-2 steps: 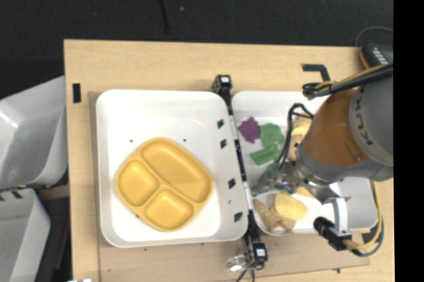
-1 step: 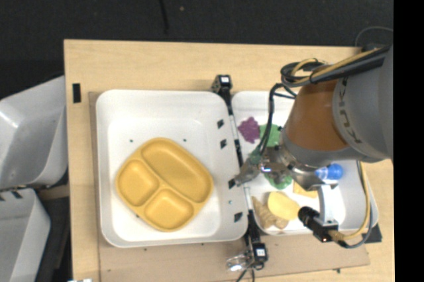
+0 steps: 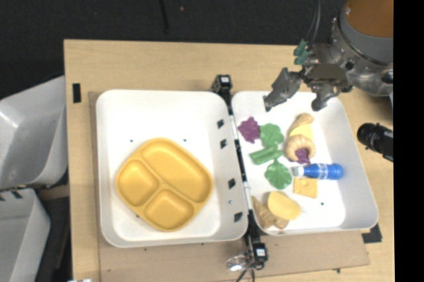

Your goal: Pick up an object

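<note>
The likeliest thing to take is the cream-coloured toy (image 3: 299,136) with a purple end, lying in the right bin (image 3: 351,194) just near of the gripper (image 3: 296,96); its long axis runs from far-right to near-left at a steep slant, the purple end pointing nearward and the pale tip pointing toward the far wall. To do the step well, I judge the fingers should come straight down astride the narrow middle, closing across the long axis and not along it; a slight turn of the wrist would square them to it. Crowding is the risk: green pieces (image 3: 269,145) lie just left, a blue and white tube (image 3: 319,171) touches near the purple end. The gripper hangs open, fingers spread wide, holding nothing, over the bin's far edge; the left bin (image 3: 112,221) bears a yellow divided tray (image 3: 164,183).
</note>
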Motion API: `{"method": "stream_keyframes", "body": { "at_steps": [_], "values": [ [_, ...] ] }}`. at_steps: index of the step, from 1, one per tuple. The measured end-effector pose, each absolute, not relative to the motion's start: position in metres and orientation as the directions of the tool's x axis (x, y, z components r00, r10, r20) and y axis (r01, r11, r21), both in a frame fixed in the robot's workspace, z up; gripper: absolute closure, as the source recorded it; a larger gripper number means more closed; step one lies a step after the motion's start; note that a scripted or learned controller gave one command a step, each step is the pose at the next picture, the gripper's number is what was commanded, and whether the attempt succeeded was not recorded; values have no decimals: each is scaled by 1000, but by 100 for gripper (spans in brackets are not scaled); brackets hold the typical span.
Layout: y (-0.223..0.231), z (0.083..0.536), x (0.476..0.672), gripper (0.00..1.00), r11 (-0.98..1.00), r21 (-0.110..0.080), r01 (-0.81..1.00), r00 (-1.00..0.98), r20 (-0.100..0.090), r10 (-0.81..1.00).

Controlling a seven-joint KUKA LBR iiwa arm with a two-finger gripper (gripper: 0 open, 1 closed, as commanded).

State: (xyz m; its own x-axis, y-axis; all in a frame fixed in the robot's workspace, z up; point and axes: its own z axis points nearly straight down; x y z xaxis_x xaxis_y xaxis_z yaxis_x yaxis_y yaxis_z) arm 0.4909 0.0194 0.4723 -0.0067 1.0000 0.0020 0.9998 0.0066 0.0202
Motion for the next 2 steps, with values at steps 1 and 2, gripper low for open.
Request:
{"method": "stream_keyframes", "body": {
  "at_steps": [1,2],
  "values": [
    [17,474,491,100,12,3,1000,-11,-3,1000],
    [-10,329,489,100,-4,-12,1000,4,-2,1000]
  ]
}}
